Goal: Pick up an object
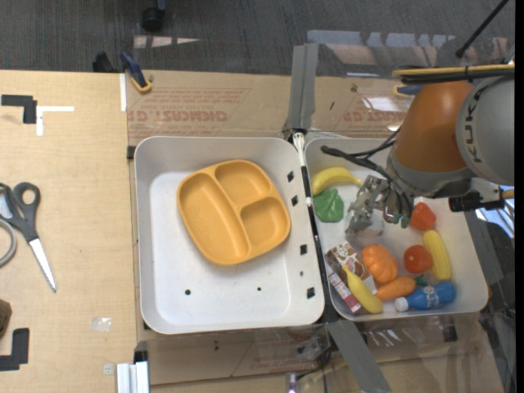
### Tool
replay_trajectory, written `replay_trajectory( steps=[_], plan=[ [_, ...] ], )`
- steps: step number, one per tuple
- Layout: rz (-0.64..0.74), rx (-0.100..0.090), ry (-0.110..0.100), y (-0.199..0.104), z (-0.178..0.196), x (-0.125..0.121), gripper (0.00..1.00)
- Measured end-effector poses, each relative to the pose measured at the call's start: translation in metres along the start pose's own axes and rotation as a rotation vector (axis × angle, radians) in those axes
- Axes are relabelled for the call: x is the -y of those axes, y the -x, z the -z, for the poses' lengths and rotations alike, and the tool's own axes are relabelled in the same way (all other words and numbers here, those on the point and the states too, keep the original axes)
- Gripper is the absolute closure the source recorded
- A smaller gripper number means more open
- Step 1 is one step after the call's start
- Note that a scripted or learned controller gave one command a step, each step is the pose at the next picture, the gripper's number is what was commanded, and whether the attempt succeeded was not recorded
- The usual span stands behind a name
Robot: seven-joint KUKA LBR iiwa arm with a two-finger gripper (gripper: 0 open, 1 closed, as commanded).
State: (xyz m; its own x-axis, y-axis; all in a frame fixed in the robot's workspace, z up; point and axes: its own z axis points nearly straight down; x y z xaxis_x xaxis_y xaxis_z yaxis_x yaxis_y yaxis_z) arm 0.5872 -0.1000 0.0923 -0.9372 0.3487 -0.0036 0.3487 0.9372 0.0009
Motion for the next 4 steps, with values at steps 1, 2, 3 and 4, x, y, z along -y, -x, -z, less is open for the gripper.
replay_trajectory(
  steps=[1,2,3,4],
  plan=[
    [0.265,0.003,-0.001,0.032,0.019,0.079,1.00],
    [0.105,0.004,0.000,0.084,0.002,0.040,1.00],
    [0.440,0.002,0.003,0.066,0.002,0.073,1.00],
    [0.276,0.005,0.001,0.085,0.002,0.028,1.00]
  ],
)
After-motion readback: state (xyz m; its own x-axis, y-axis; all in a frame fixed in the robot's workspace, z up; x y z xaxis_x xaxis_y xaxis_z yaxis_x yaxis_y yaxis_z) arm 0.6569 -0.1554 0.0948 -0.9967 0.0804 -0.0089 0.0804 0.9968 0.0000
